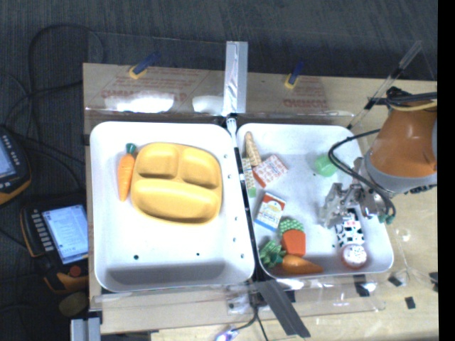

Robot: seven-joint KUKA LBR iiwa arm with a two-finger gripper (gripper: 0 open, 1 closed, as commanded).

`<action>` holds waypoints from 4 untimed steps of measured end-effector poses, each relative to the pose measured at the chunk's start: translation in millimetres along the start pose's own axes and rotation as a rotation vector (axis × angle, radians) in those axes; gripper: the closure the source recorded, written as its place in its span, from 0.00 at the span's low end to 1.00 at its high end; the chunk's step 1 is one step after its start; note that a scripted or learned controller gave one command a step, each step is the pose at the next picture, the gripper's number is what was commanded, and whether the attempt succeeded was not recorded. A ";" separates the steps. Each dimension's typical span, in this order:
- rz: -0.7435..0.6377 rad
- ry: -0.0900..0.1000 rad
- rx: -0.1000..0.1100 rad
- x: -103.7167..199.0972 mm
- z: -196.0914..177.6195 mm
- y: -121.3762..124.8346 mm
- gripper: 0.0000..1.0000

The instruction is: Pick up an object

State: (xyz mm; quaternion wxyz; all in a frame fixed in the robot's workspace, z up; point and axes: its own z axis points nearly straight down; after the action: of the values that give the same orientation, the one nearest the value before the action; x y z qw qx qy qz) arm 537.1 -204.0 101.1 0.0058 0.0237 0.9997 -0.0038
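The scene is lit evenly and fairly brightly from above. The two white bins are rendered near overexposure, and little surface detail is kept in their floors left of the claw. A soft grey shadow is cast along the near inner wall of the left bin. Glare is seen on the clear sheet behind the bins. The claw is slightly blurred, and fine detail is softened throughout. The dark floor is grainy.
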 end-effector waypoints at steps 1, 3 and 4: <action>-0.058 -0.010 -0.003 44.3 7.9 -20.6 1.00; -0.059 -0.008 -0.002 43.6 -0.9 -20.0 1.00; -0.060 -0.008 -0.003 43.3 -0.8 -19.1 0.00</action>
State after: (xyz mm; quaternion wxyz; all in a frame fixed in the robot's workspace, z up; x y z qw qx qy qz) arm 492.9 -221.0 101.6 0.0100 -0.0064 0.9999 -0.0025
